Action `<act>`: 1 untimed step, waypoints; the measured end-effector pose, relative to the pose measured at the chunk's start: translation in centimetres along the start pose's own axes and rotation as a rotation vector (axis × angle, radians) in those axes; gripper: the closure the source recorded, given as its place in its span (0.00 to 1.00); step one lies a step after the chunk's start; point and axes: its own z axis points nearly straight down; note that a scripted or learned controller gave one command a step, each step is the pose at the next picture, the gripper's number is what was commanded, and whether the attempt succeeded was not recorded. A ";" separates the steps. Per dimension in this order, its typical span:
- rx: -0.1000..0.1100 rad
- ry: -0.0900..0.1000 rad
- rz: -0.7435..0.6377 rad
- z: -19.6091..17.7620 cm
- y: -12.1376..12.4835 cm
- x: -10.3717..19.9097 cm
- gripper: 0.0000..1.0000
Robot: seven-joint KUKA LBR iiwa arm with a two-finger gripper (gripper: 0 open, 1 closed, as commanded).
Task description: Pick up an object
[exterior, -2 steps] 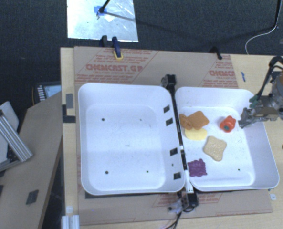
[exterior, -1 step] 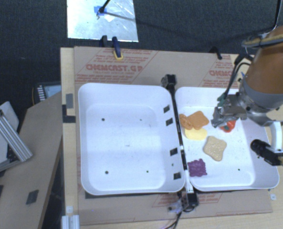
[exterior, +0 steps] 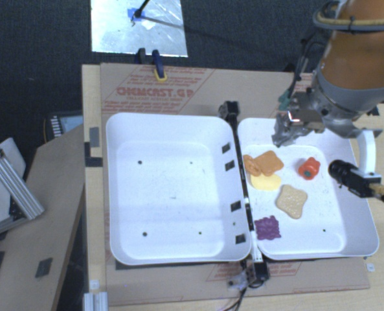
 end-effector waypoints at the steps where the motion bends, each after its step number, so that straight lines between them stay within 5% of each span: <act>1: 0.005 0.002 -0.001 -4.2 -2.5 7.5 1.00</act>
